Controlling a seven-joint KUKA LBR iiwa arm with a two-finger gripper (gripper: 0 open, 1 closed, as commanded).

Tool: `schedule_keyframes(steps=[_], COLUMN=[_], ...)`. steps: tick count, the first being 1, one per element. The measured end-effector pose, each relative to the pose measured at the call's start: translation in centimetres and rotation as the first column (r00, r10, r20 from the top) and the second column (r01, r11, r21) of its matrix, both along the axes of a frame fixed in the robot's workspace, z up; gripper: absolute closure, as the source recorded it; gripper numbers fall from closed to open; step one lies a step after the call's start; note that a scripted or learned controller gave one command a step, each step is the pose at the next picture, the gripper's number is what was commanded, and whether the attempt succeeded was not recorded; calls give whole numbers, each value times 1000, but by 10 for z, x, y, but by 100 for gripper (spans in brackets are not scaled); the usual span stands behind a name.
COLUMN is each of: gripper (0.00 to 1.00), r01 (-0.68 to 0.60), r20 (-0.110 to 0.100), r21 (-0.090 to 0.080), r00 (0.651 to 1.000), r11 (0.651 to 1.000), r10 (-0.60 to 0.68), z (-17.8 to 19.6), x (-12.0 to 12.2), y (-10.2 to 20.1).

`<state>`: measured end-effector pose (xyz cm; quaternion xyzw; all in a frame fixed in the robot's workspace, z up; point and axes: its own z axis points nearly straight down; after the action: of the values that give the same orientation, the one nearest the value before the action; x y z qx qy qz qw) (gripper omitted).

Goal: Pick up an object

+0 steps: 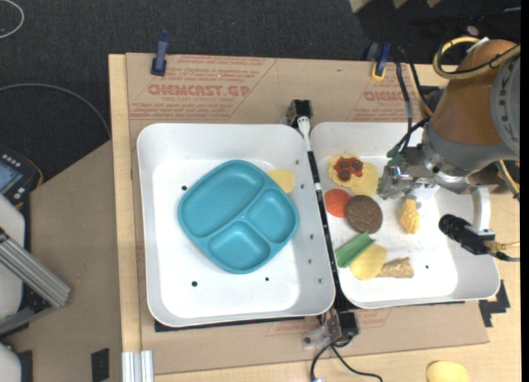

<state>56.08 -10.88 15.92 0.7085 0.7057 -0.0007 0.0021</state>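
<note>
**Surfaces and finishes, bench with 2 bins**

2 bins: left bin (157, 231) and right bin (471, 281), smooth white plastic, slight sheen. Divided plate (238, 215): turquoise plastic, smooth, satin. Bench top (132, 124): matt brown paper-faced board, red print. Toy food: brown patty (363, 213) dull and grainy; corn cob (408, 216) bumpy yellow; green piece (354, 248) smooth. Arm casing (471, 107) glossy orange; wrist (463, 157) grey, metal-looking. Floor (83, 25): dark, rough carpet.

My grey arm with its orange band (483, 99) runs off the right edge, and my wrist covers part of the right white bin's (430, 289) back wall. A small yellow piece (282, 179) lies half tucked behind the blue divided plate (238, 215). A yellow rounded object (447, 371) is cut by the bottom edge.
</note>
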Motion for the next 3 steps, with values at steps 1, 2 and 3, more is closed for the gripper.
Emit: schedule_keyframes(steps=[1,2,3], gripper=[100,100,100], r01=[-9,-11,2], r20=[13,20,-11], r21=[5,6,3], r00=[1000,1000,1000], r11=[1000,1000,1000], r10=[9,11,-2], z=[144,300,203], x=[-54,-81,-82], y=[44,91,47])
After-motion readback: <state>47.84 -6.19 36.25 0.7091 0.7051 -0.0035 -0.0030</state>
